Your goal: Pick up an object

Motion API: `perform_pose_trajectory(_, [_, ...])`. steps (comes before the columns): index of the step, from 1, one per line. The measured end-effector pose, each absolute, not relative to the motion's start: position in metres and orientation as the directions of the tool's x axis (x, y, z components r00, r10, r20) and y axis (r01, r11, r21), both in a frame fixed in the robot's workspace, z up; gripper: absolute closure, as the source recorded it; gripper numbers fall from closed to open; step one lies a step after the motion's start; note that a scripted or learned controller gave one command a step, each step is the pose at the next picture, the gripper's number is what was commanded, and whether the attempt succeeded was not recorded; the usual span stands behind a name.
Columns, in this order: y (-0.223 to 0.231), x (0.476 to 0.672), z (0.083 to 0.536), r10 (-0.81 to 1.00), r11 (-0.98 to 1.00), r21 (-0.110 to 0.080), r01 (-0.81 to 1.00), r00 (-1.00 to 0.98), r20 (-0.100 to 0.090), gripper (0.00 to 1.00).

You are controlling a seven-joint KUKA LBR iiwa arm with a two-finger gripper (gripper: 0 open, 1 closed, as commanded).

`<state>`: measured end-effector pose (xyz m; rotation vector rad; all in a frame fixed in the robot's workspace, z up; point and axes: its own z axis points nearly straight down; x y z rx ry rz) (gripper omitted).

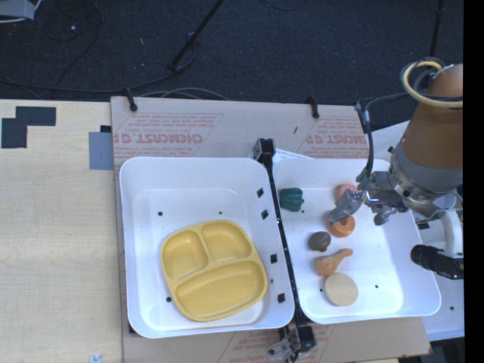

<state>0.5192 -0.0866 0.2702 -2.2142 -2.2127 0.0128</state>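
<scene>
Tool hanging right over the small round orange piece in the right bin.

So the small round orange piece (342,226) sits around the middle of the right shallow white bin (412,297), and the grey two-finger tool (342,209) is right on top of it, coming in from the right; can't tell if the fingers are wide or narrow or actually gripping anything. Just behind it on the far side there's a pinkish-orange rounded thing (345,191), partly hidden. Left of that, a dark green pepper-shaped toy (291,198) near the divider. On the near side: a brown rounded lump (319,241), then an orange gourd-shaped toy (333,262), then a pale cream disc (341,289). The left shallow white bin (144,195) holds a yellow plastic divided plate (214,269). Both bins sit on the tabletop (53,233).
</scene>
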Motion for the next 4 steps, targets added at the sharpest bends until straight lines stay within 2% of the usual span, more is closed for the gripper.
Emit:
perform_pose_trajectory(1, [-0.087, 0.521, 0.275, 1.0, 0.001, -0.004, 1.0, -0.001, 0.001, 0.0])
perform_pose_trajectory(3, [-0.089, 0.507, 0.183, 1.0, 0.0, -0.009, 1.0, 0.0, 0.002, 0.0])
perform_pose_trajectory(4, [-0.086, 0.506, 0.118, 1.0, 0.0, -0.01, 1.0, 0.0, 0.003, 0.0])
